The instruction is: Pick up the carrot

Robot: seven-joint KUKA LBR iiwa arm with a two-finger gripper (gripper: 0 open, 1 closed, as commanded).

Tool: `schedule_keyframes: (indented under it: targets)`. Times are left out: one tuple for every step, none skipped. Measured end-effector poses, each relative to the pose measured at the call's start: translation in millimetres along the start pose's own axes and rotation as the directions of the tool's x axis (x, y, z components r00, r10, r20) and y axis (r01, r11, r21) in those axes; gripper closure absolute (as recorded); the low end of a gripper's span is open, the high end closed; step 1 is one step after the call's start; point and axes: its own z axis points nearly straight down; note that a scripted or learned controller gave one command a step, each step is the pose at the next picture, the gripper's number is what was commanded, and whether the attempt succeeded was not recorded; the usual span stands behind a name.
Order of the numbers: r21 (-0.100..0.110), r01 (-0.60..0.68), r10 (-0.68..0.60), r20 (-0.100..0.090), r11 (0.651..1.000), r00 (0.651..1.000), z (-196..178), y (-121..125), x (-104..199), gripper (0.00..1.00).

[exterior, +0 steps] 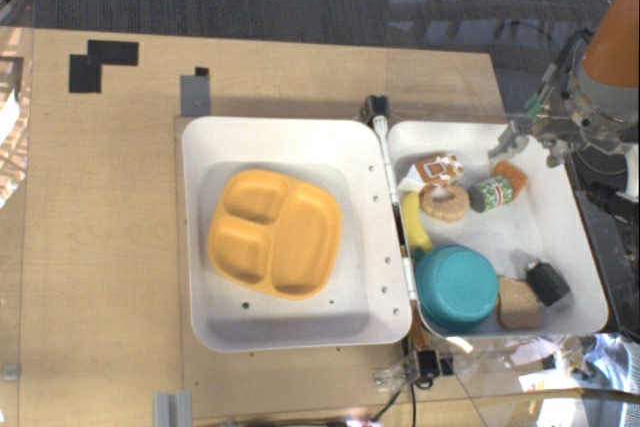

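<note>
Orange carrot (510, 177) lies at the right bin's (580, 245) far side. Just beyond it, the gripper (528, 141) hovers, its fingers (506, 141) spread open and holding nothing.

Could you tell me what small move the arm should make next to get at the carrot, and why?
Probably a short descent toward the carrot. The gripper hangs just above the right bin's far side, with the orange carrot directly below it beside the green can. Nothing is between its fingers, so lowering around the carrot seems the sensible next step.
</note>
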Motion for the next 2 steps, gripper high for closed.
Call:
schedule_keyframes:
  targets:
    - [0.013, -0.176, 0.176, -0.003, 0.984, 0.984, 99, -72, 57, 0.0]
    - [-0.004, -0.089, 0.089, 0.005, 0.996, 0.996, 49, -46, -24, 0.0]
